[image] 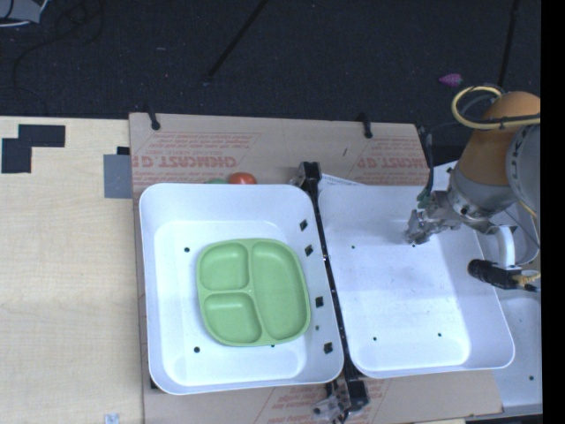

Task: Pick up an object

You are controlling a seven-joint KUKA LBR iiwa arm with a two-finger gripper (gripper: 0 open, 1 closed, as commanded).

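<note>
Pincer (pixel 422 226) low over the right bin (pixel 397 334), grip state impossible to tell, green divided plate (pixel 253 291) in left bin (pixel 168 237)

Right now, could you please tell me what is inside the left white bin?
A green divided plate with three compartments lies flat in the left bin. Whatever lies beneath the plate is covered. An orange-red object sits just behind the bin's far rim, partly hidden.

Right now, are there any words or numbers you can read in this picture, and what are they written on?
Red printed words on the cardboard sheet behind the bins: upside down from this camera and too blurred to read for sure.
More red print on the same cardboard, by the front edge: too small and blurred to read.
The green plate and the white bins: no writing visible.
</note>
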